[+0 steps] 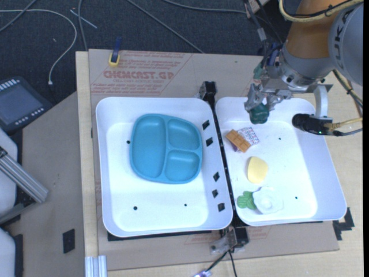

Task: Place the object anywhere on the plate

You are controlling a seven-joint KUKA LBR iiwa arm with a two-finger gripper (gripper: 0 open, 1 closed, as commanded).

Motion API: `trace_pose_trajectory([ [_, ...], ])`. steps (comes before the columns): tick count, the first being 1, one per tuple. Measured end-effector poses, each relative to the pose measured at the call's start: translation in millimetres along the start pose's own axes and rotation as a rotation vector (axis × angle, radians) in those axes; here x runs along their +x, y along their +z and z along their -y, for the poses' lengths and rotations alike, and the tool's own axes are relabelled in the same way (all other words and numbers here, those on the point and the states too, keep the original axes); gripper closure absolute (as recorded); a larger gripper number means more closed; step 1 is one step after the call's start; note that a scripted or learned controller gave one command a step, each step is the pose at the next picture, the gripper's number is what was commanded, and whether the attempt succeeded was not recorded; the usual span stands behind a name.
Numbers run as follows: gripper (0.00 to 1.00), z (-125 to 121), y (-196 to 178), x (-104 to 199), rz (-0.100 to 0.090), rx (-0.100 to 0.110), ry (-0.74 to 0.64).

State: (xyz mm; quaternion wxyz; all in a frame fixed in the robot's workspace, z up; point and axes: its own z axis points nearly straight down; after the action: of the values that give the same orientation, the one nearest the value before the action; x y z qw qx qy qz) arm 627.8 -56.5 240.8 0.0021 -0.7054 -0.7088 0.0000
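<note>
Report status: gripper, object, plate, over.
Gripper over the right bin's far end, fingers shut on a dark green object. Blue plate in left bin, bare. Path clear.

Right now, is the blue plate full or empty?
Empty. The blue plate lies in the left bin with bare compartments. The toys, like the yellow one, sit in the right bin.

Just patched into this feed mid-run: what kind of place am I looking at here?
Most likely a robotics lab bench, not a kitchen. Two white bins sit on a cardboard sheet, loose cables trail over dark carpet, and the arm's hand hangs over the right bin near small toy-like items. A blue plate lies in the left bin.
</note>
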Motion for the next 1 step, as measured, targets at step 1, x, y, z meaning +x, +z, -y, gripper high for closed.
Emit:
trace_pose_trajectory([
  [1, 1.0, 27.1, -2.5, 54.3, 0.0, 0.001, 0.0],
])
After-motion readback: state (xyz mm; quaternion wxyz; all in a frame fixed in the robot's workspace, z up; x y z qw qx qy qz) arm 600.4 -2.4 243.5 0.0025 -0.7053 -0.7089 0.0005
